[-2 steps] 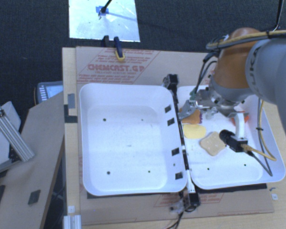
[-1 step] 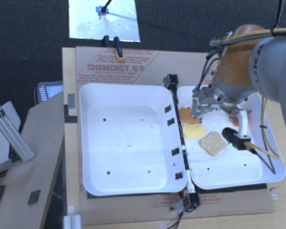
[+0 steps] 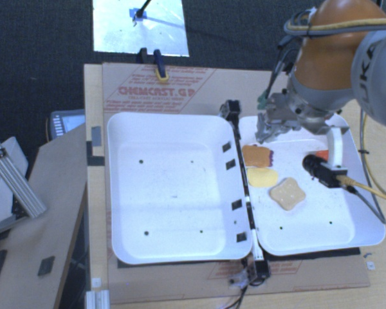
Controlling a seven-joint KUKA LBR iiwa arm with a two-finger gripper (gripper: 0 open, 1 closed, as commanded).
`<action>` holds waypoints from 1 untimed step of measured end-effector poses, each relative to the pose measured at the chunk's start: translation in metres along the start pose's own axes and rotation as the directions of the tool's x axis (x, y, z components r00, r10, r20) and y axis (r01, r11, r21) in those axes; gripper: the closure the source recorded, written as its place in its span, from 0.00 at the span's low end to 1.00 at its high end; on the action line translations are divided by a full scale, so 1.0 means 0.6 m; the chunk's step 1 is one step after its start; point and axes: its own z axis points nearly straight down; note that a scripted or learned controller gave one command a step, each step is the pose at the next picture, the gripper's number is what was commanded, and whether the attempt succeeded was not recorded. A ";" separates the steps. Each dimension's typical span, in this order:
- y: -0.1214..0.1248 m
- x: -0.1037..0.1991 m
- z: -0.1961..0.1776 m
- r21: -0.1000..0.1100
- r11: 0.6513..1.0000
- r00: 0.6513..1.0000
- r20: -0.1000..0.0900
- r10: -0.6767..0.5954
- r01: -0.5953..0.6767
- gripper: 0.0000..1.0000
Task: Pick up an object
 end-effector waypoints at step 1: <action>-0.076 0.114 -0.030 0.010 1.000 1.000 -0.001 -0.003 0.003 1.00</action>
